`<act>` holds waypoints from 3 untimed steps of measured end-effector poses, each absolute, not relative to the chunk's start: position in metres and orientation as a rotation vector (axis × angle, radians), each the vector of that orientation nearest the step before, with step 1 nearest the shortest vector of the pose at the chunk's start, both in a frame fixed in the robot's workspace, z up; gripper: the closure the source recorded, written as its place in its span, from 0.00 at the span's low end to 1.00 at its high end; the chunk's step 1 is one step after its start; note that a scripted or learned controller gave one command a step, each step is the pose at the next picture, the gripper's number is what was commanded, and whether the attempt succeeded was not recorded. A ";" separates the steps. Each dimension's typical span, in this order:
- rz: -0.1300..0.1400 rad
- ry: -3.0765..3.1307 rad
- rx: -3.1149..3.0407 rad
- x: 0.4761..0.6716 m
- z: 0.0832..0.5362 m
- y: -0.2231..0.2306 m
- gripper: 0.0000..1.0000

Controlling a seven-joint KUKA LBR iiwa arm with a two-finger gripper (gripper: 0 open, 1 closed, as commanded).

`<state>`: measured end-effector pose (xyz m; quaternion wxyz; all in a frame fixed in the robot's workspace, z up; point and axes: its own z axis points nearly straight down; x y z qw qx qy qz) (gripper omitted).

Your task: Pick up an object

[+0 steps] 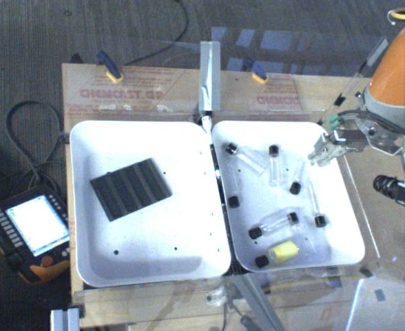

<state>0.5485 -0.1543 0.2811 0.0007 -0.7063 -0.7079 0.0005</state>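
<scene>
Right, status: the right bin (354, 250) holds a scatter of clear vials with black caps. One vial (274, 223) at lower centre of that bin lies with its long axis running lower left to upper right, caps at both visible ends. Another vial (276, 165) near the bin's top sits roughly vertical in frame, cap toward the top. A third vial (244, 156) at upper left of that bin runs diagonally, cap toward upper left. A yellow piece (284, 252) lies near the bin's lower edge, long axis about horizontal, just below the lower-centre vial.

The left bin (82, 185) holds a black ribbed slab (131, 188), tilted, long axis rising toward the right.

The arm (394, 74) comes in at the right edge of frame, orange band up top, wrist angled down-left. The gripper (324, 151) hangs over the upper right corner of the right bin; nothing visible between the jaws, and I cannot tell how wide they are.

The desk (154, 95) board carries faded red lettering at top, not legible. A pendant (30, 226) with a lit screen sits at lower left.
</scene>
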 end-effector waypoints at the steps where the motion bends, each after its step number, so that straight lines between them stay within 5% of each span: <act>1: 0.001 -2.246 -2.192 0.529 0.136 -0.180 0.00; 2: 0.000 -2.318 -2.120 0.535 0.194 -0.223 0.00; 3: -0.012 -2.302 -2.157 0.536 0.092 -0.173 0.00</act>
